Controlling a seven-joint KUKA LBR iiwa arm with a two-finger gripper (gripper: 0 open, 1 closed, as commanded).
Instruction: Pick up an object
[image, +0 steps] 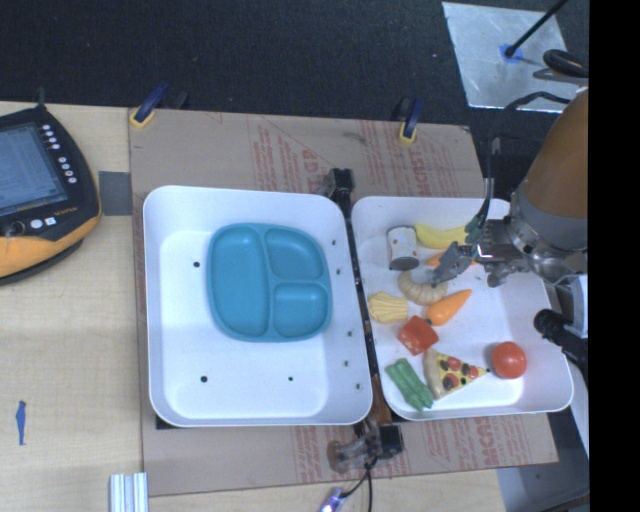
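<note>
- Two white bins, the left bin (165, 300) and the right bin (540, 395), are being shown on brown cardboard (250, 150) printed with faint red lettering.
- A teal divided plate (268, 281) is being displayed in the left bin.
- A yellow banana (438, 236), an orange carrot (450, 305), a red tomato (509, 359), a green pod (408, 383) and a pizza slice (452, 374) dotted red and dark are being displayed in the right bin.
- Blue clamps (150, 103) are being seen at the cardboard's top edge.
</note>
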